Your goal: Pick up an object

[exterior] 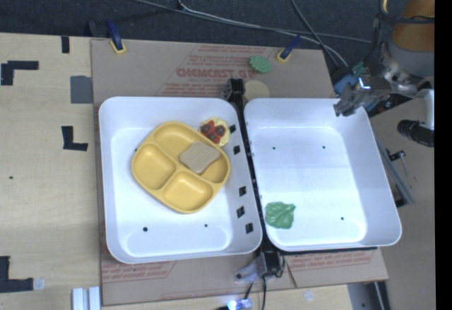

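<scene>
While the gripper (pixel 351 100) hangs at the upper right, over the right bin's (pixel 367 135) top-right corner, your nearest pick, the green leaf (pixel 280 215), lies well down-left, at that bin's lower-left corner. Can't tell finger gap or any hold. Cardboard (pixel 205 72) reads approx. "CHEMCAST".
</scene>
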You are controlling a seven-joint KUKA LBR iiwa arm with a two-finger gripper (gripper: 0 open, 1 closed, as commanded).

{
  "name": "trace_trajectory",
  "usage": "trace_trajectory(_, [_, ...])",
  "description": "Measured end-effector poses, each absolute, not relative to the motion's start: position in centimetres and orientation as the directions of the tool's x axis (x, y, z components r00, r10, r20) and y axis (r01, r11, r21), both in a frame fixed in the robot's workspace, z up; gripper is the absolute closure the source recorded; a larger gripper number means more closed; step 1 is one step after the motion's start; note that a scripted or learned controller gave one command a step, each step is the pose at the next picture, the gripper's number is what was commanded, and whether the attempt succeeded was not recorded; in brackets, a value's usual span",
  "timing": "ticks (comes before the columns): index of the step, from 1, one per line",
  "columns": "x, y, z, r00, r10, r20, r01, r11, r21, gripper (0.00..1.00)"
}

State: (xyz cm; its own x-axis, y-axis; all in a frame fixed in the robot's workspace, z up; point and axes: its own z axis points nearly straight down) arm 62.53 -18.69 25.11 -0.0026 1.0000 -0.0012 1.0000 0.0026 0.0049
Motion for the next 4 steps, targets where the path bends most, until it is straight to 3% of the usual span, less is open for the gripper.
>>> trace_trajectory(2, [60.4, -8.0, 25.9, -0.006, 1.0, 0.001, 1.0, 0.006, -0.002, 1.0])
trace_trajectory(4, [57.0, 2.6, 26.0, -0.006, 1.0, 0.001, 1.0, 0.006, -0.003, 1.0])
